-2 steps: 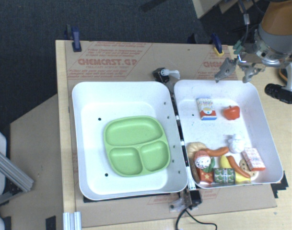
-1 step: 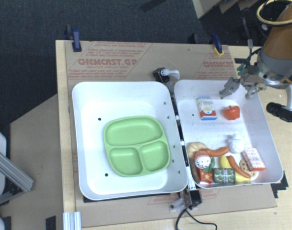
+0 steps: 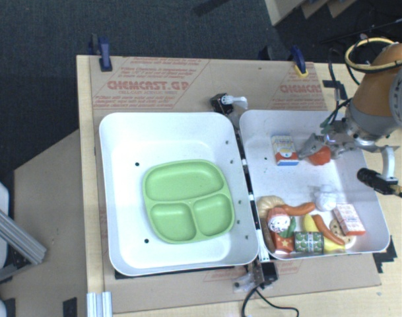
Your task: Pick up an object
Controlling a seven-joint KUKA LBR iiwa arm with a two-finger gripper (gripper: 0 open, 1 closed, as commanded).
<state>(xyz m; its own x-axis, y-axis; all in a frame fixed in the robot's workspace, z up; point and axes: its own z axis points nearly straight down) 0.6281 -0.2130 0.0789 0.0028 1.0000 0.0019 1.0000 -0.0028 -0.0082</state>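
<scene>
Toy pile (image 3: pixel 311 228) fills right bin's (image 3: pixel 370 197) near corner. Gripper (image 3: pixel 317 149) hangs over far end, jaws' state: can't tell, w/ red piece (image 3: pixel 321 155) at tip, beside small box (image 3: pixel 284 148). Box prob light, stiff; grip across short sides.

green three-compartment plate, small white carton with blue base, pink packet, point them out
green three-compartment plate (image 3: pixel 186 200), camera view, ridge between its compartments
small white carton with blue base (image 3: pixel 284 149), camera view, its top face
pink packet (image 3: pixel 349 219), camera view, its middle
</scene>
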